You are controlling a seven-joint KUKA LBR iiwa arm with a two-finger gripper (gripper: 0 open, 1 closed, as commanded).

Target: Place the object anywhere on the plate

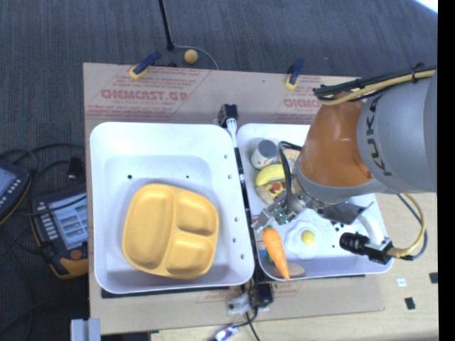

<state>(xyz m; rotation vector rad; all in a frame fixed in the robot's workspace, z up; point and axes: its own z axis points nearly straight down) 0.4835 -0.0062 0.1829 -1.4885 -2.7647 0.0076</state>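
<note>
A yellow plate (170,229) with three compartments lies in the left bin (114,144), with nothing on it. My gripper (276,214) hangs low over the left part of the right bin (334,267), just above the thick end of an orange carrot (276,254). A toy fried egg (306,237) lies right of the carrot. A yellow banana (268,174) and a small grey cup (265,150) sit further back in that bin. The arm's orange band and grey body hide much of the right bin.
The two bins share a raised middle wall (244,197) between the plate and the gripper. A small brown item (296,268) peeks out beside the carrot's tip. Clamps (144,64) hold the board's far edge.
</note>
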